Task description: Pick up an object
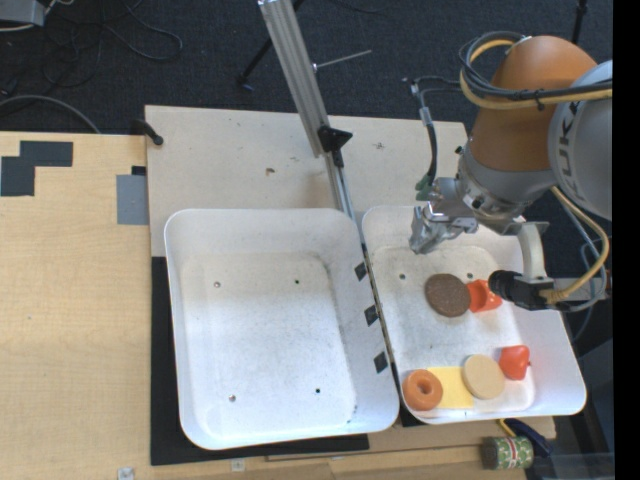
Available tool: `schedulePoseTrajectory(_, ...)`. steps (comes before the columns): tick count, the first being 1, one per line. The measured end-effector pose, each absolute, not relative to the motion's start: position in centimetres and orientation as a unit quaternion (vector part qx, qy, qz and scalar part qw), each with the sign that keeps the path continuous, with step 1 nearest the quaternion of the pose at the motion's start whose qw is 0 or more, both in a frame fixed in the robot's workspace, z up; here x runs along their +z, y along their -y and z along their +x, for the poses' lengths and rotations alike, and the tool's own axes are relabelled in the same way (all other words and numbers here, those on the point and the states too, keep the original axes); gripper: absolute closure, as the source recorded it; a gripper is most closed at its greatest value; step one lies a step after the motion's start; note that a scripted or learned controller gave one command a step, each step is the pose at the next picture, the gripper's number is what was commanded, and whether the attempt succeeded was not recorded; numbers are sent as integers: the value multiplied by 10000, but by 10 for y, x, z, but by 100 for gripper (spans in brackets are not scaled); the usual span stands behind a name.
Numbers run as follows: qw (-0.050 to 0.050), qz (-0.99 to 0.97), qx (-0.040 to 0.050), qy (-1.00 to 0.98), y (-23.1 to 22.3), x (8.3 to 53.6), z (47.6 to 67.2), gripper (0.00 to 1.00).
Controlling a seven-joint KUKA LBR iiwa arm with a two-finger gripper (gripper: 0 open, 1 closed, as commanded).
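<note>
1. Brown disc, the nearest candidate for picking, is lying flat in the right bin, just below the gripper and apart from it.
2. KUKA arm is reaching in from the right and hanging over the right bin's upper part; nothing is sitting between its fingers, and whether they are spread or pressed together I cannot tell.
3. Left bin is lying beside it with only dark specks on its floor.
4. Yellow slab is sitting at the right bin's lower edge, with a tan disc on it and an orange ring beside it.
5. Two small red pieces are lying right of the discs.
6. Judging by this, the approach step is in hand; the next move is calling for centring over one object, then descending.
</note>
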State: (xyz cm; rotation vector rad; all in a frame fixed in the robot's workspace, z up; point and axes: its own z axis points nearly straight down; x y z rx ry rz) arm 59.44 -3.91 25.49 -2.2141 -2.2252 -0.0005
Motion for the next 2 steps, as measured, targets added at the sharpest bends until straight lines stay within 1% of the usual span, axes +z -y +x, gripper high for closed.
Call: schedulePoseTrajectory(2,13,-7055,2,7088,-74,255,606,100)
